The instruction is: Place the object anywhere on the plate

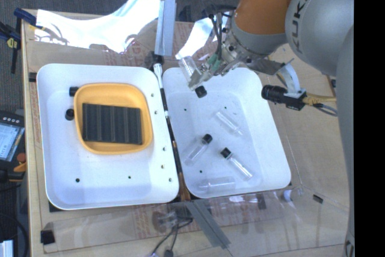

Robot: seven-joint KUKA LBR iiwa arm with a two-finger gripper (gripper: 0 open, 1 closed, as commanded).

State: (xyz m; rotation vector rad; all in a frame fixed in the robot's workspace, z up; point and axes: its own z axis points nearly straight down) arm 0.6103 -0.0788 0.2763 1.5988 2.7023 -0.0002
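A clear vial with a black cap [194,76] is seen pinched between the fingers of the gripper [201,72], raised over the right bin's [274,147] far corner. The yellow plate [90,96] sits in the left bin [54,171]. The carry should be made level, and release delayed until the plate's centre is below.

Yellow plate [112,118] was seen in left bin [54,177] | gripper [197,76] was held over right bin [264,129], a clear black-capped vial [191,75] clamped between its fingers | three more vials [234,162] were seen lying on that bin's floor
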